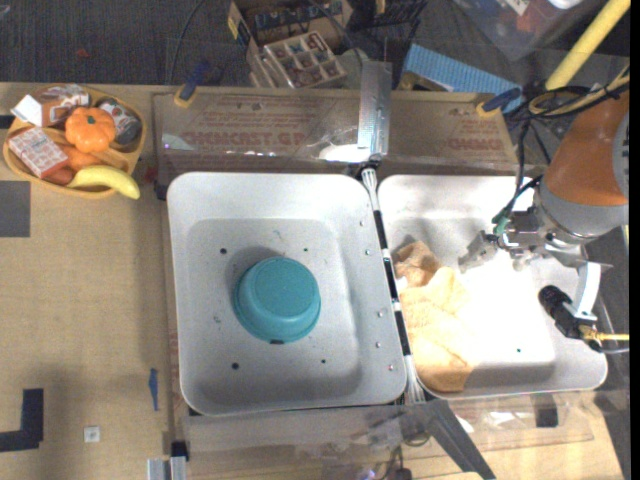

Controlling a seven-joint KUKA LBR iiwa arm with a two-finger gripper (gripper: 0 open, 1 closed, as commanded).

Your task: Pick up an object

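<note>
Two white bins are seen side by side in the middle of the frame, on a brown tabletop [80, 298]. In the left bin [200, 208] a teal bowl [278, 299] lies upside down, a little left of centre, well apart from the walls.

In the right bin [570, 368] two objects are crowded against the left wall. A small tan lump [413, 260] is found at the upper left of that bin, just beside the divider. A pale yellow cloth [440, 328] is spread below it, touching or nearly touching the lump and reaching down to the bin's lower left corner, where its edge looks darker orange.

The arm [592, 173] enters at the right of the frame, with its orange band over the right bin's upper right part. The gripper [478, 255] is placed over the bin's floor, right of the lump and just above the cloth's upper right edge. Whether the jaws are spread or pressed together cannot be told, and nothing is seen between them. A black part [562, 308] hangs below the wrist near the bin's right wall.

At the upper left of the frame a basket [30, 163] with a banana [105, 180], a small pumpkin [90, 130] and packets rests on the tabletop. Cardboard [260, 128] lines the bins' far side, with clutter on the floor beyond.
</note>
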